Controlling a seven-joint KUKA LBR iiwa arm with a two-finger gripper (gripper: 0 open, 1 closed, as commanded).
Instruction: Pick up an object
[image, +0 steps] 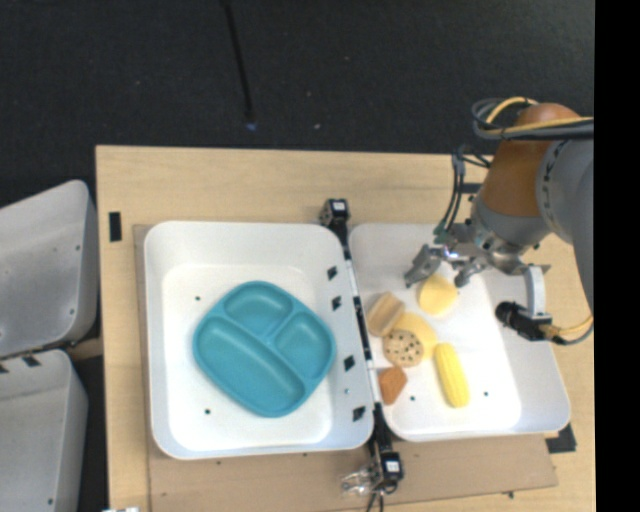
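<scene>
My gripper (443, 268) hangs over the back of the right bin (535, 395), its two fingers spread open. Just in front of the fingertips lies a round pale yellow piece (437, 296), close to them but not between them. In the same bin, to the left, lie a tan bread-like piece (384, 313) and a brown speckled cookie (404, 347) resting on a yellow slice (421, 326). A yellow corn cob (451, 374) and a small orange-brown chunk (393, 384) sit nearer the front.
The left bin (170, 400) holds a blue divided plate (263, 346). A black-clipped divider (350, 310) separates the two bins. The bins rest on a wooden bench (200, 170); grey panels (40, 265) stand off its left edge.
</scene>
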